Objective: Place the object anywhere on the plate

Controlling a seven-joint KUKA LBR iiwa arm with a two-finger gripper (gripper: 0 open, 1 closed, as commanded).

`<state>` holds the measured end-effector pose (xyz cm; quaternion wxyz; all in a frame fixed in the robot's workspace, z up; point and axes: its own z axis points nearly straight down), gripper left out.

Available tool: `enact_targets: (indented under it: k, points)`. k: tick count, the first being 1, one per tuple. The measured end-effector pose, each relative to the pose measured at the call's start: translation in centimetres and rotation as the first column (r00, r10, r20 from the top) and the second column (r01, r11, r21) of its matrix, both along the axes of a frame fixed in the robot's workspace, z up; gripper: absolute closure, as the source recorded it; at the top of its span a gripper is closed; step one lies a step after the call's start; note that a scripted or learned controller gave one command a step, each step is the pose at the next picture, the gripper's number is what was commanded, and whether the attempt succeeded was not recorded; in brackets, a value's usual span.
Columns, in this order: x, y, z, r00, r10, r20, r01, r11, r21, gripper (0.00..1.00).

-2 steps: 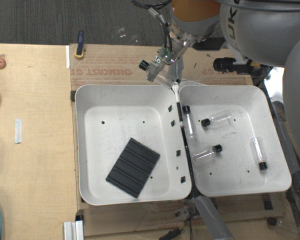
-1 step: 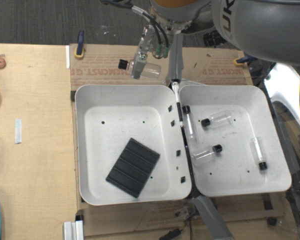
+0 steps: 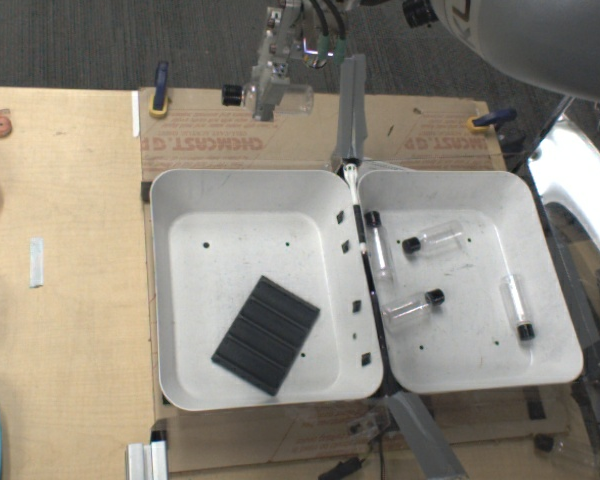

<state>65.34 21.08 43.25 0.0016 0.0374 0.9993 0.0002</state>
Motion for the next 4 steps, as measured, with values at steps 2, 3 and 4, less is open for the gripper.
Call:
enact_targets:
  k: [2,3,4]
  points:
    - [0.3,-0.2,1.7,1.000,-0.005,0.005,0.005,1.000,0.001,1.00]
    - [0.4,-0.2,2.5,1.000,-0.006,0.007,0.006,1.000,0.001,1.00]
    - [0.6,-0.2,3.3,1.000,-0.006,0.009,0.006,1.000,0.002,1.00]
